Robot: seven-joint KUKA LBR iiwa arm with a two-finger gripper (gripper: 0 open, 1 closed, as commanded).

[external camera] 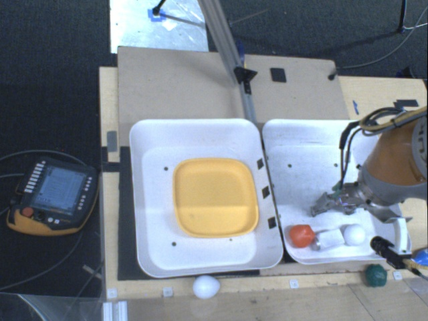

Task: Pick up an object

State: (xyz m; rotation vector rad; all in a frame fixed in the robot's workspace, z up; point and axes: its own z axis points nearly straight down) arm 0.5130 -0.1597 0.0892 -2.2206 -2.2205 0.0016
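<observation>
White egg-shaped object (206,287) and green ball (375,275) on the table (180,85), just outside the bins' near rims. Right bin (301,146): red object (301,235), white cylinder (330,238), white ball (354,233) in a row at the near wall. End effector (321,208) just above them; fingers' spread cannot be told. Left bin (150,146): yellow plate (215,196), centred.

Floor: dark carpet (47,79), with black cables (374,35) lying well beyond the jaws. Pale wooden surface (200,79) carries a brown board. A handheld control pendant (52,199) rests on the floor, far across from the jaws. A bright reflective patch (157,19) lies past the surface's far edge.
</observation>
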